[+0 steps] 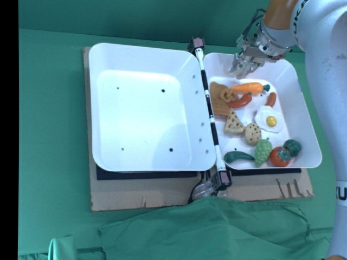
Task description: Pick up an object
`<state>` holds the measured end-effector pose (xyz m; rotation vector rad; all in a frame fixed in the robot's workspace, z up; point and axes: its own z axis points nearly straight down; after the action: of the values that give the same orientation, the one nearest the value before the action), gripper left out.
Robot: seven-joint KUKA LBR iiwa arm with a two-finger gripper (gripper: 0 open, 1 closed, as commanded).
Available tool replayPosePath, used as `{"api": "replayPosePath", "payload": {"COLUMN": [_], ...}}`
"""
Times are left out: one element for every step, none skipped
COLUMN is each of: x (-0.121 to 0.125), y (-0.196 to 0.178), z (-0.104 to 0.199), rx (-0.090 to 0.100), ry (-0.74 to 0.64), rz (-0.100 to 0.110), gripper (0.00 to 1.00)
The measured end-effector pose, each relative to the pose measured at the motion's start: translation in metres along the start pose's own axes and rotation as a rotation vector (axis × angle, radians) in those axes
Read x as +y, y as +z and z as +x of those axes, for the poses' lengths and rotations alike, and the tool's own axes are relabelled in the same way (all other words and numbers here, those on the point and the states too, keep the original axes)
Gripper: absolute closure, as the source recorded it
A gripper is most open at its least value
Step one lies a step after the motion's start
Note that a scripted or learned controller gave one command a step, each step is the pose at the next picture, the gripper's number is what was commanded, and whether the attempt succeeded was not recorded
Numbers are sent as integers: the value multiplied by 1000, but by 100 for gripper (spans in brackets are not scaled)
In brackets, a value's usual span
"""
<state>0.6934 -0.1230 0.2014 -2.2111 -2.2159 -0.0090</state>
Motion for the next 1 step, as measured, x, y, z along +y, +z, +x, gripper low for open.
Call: {"api": "replayPosePath", "payload": {"x": [-8], "y": [-59], "z": [-3], "rx": [-15], "ry": [4], "rz": [-17], "gripper": [100]}}
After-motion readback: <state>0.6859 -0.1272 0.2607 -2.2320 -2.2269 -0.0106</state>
